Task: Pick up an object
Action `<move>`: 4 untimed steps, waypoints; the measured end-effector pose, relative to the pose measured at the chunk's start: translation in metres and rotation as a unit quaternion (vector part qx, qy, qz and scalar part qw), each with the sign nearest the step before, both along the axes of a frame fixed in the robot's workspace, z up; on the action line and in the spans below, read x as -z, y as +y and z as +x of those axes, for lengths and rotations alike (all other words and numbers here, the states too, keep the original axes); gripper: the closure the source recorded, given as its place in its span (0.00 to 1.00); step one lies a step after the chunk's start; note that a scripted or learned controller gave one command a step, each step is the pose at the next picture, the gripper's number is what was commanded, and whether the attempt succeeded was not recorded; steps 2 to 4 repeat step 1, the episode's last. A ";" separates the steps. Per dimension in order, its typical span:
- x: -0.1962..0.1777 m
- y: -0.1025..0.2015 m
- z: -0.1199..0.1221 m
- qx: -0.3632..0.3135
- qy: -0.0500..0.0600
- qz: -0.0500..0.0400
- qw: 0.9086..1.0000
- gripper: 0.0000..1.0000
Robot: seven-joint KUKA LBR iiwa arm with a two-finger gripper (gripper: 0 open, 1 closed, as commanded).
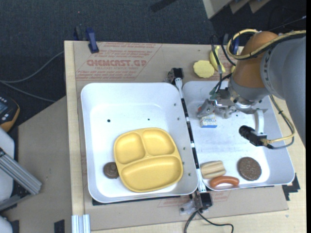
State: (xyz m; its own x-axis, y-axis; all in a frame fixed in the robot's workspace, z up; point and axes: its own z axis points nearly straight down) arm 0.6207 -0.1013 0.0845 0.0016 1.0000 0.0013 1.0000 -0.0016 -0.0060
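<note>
We see the gripper point(214, 108) low over the right bin point(279, 152), toward its far-left part; whether it is clenched or released we cannot tell. Just beside it at about five o'clock lies a small white-and-blue packet point(209, 123), long axis running three to nine o'clock. We judge this the nearest target; the brown disc point(250, 168) sits well apart toward four o'clock.

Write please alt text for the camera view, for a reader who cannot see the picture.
A grey robot arm reaches from the right, its gripper low over a small white-and-blue item in the right bin. That bin also holds a brown disc, a tan block and an orange ring. The left bin holds a yellow divided tray.
</note>
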 end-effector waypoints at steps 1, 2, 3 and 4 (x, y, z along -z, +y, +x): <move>-0.011 0.001 0.003 -0.001 -0.003 0.000 1.000 1.00; -0.011 0.001 0.003 -0.001 -0.003 0.000 1.000 1.00; -0.011 0.001 0.003 -0.001 -0.003 0.000 1.000 1.00; -0.011 0.001 0.003 -0.001 -0.003 0.000 1.000 1.00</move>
